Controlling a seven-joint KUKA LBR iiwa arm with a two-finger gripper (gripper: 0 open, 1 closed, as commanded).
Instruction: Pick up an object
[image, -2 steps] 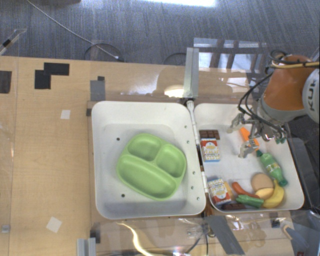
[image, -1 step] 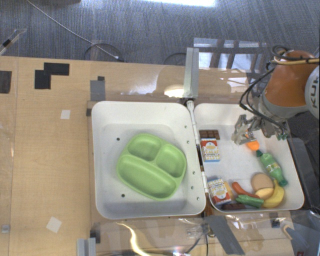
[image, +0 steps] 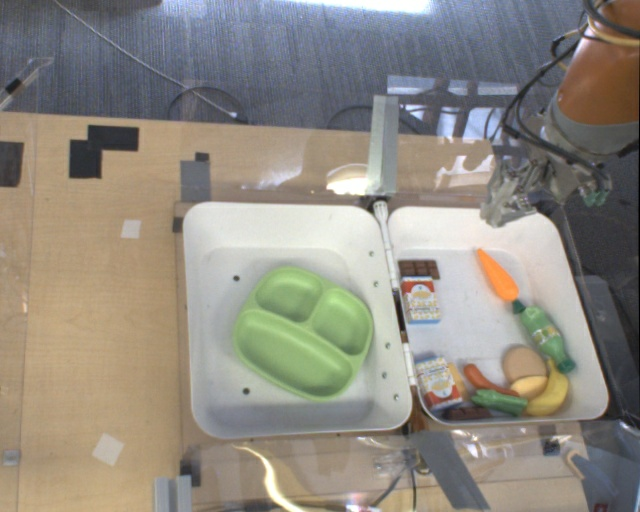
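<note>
Your grey two-finger gripper (image: 503, 205) hangs over the far rim of the right-hand shallow white bin (image: 455, 245). I can't tell how it is set, and nothing I can see is in it.

The things to pick are all in that right bin. The small orange toy carrot (image: 497, 275) lies nearest the gripper, on its own with bare floor around it. It looks like hard, light plastic. It is thin and smooth, so it may roll or slip. Take it across the middle, on its two long sides.

Just past the carrot's tip lies the green plastic bottle (image: 545, 337). It is round and shiny, so it will likely slide. Grab it at the fat part.

The dark brown chocolate bar (image: 419, 269) and the little white and blue carton (image: 423, 300) sit by the wall between the bins. They are flat and boxy, so they should be easy to squeeze. But the wall is close, and a finger could bump it.

In the near corner, the yellow banana (image: 553, 388), tan egg-shaped lump (image: 524, 364), red sausage (image: 480, 379), dark green pod (image: 497, 401) and small colourful box (image: 437, 380) are crowded together, touching. You would find them hard to reach.

The left bin holds a light green divided plate (image: 303, 331). It is wide and flat, so take it by the rim.

I think the carrot is your best pick.
</note>
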